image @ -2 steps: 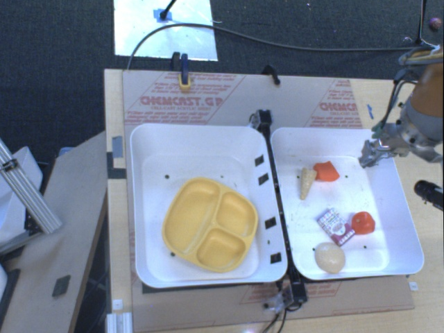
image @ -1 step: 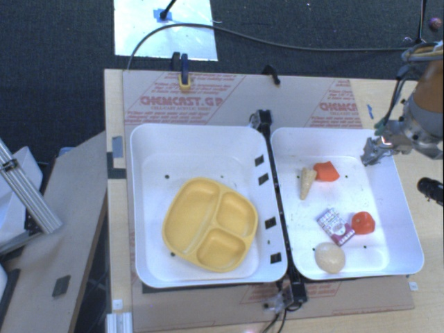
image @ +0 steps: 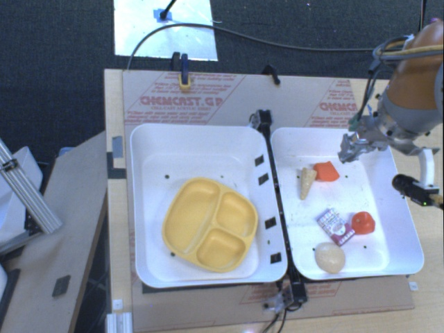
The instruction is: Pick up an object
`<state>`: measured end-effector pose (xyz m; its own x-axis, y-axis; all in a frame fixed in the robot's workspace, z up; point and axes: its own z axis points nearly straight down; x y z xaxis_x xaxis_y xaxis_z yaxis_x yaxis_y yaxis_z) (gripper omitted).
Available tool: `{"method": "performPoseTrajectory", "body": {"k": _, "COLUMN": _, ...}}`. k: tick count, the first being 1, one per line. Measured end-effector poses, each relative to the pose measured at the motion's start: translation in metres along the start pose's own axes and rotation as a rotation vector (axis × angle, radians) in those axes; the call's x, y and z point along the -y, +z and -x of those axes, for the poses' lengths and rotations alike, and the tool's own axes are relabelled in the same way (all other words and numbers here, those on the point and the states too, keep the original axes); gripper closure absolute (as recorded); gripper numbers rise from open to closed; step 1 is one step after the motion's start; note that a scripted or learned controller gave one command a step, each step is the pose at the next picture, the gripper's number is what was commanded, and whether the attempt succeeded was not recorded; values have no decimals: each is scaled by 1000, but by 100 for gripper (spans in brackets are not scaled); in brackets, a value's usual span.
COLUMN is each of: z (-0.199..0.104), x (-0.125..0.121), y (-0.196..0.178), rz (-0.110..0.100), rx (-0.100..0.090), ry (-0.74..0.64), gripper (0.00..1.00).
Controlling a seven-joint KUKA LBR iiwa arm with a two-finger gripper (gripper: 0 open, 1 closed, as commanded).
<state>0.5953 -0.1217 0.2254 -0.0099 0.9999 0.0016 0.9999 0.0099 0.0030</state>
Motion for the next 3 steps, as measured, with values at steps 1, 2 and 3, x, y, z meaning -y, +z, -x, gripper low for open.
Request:
{"method": "performPoseTrajectory", "body": {"k": 1, "z": -57, "x": 4, "y": -8, "rz": 0, "rx": 0, "ry": 0, "gripper": 100}}
{"method": "performPoseTrajectory", "body": {"k": 2, "z": -121, "x": -3, "y": -6, "rz": -1, "rx": 0, "ry": -1, "gripper": 100}}
{"method": "performPoseTrajectory", "body": {"k": 3, "z": -169, "x": 0, "y": -12, "rz": -1, "rx": 0, "ry": 1, "gripper": 100}}
